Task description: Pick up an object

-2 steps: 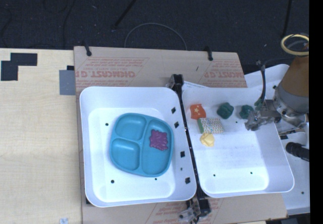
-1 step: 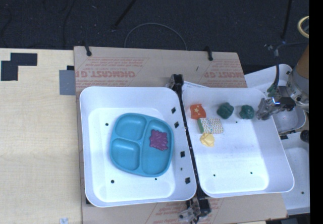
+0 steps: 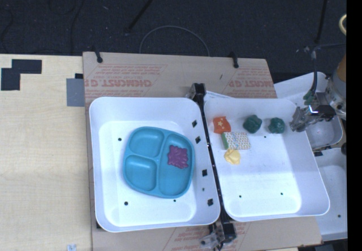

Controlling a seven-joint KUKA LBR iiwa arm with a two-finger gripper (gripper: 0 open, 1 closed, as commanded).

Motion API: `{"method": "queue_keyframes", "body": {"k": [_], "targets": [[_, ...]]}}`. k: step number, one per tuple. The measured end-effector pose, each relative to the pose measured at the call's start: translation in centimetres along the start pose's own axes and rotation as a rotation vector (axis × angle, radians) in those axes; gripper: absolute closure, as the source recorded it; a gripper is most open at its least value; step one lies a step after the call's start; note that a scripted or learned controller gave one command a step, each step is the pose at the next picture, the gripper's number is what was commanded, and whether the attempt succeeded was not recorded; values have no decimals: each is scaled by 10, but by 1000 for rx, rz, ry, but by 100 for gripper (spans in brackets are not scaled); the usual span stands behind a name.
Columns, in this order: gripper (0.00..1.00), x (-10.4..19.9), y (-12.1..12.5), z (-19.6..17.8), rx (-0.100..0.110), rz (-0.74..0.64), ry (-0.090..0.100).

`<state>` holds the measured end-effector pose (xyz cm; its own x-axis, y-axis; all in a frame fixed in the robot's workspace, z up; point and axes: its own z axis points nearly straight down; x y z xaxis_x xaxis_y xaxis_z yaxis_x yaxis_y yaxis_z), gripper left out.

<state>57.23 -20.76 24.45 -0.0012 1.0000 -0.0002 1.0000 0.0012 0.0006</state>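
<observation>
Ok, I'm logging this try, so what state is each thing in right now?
blue tray: flat in the left bin, a purple piece in its right compartment
orange piece: loose in the right bin
two green pieces: loose, apart
yellow piece: loose
gripper: at the right bin's edge, holding nothing
</observation>
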Motion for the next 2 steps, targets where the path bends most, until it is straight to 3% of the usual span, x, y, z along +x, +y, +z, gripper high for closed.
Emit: {"method": "queue_keyframes", "body": {"k": [2], "targets": [[100, 111, 15, 21, 5, -2, 2]]}}
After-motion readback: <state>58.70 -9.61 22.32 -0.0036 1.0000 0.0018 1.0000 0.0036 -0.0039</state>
